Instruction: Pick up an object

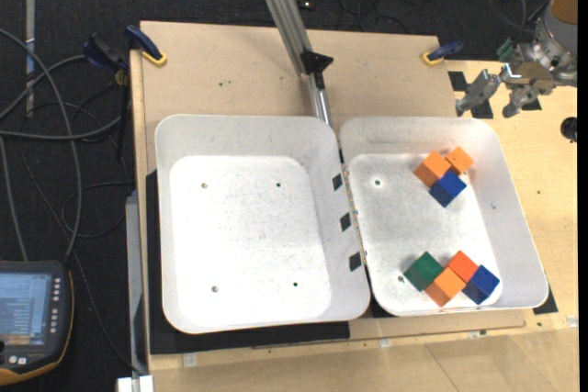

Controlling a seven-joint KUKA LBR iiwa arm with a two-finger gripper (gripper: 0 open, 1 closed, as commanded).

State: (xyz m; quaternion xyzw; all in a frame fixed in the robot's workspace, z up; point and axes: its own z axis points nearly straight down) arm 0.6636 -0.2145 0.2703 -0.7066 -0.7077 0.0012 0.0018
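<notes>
Nearest the camera, at the desk's front edge, sit two shallow white plastic bins side by side. Going left to right: the left bin [184,197] has a bare floor, and the right bin [514,225] carries two clumps of small wooden cubes.

Toward that bin's front edge, a green cube [424,271], two orange cubes [454,277] and a dark blue cube [481,284] press together in a row. Farther back, toward the bin's far right corner, an orange pair [441,165] touches another blue cube [447,189].

Rightmost, the metal two-finger claw [499,95] hangs over the bare desk just beyond the right bin's far right corner. Its two fingers look spread apart with nothing between them.

The rear clump lies nearest the claw, toward the front and slightly left of it; the front clump is well apart, across the bin. A pick would likely mean travelling inward over the bin's rim, then descending. The packed cubes leave little room for fingers.
</notes>
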